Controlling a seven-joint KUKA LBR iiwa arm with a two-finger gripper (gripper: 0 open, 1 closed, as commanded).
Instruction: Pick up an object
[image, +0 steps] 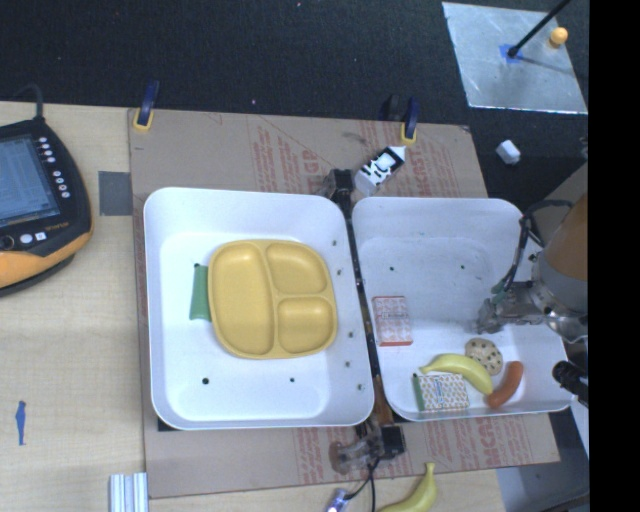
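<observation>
The wooden bench (70, 340) carries a brown cardboard sheet (300, 150), well left of the gripper (497, 312). On the cardboard sit two white bins (170, 300) side by side, the nearer one beneath the gripper. Far left lies a control pendant (35, 205); a loose banana (415, 493) lies below.

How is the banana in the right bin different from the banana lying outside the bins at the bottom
The banana in the right bin lies nearly level among a cookie and a sausage, resting partly over a small packet. The banana outside the bins lies on the cardboard below the bins, slanted and cut off by the picture's bottom edge. Both are yellow and curved.
</observation>
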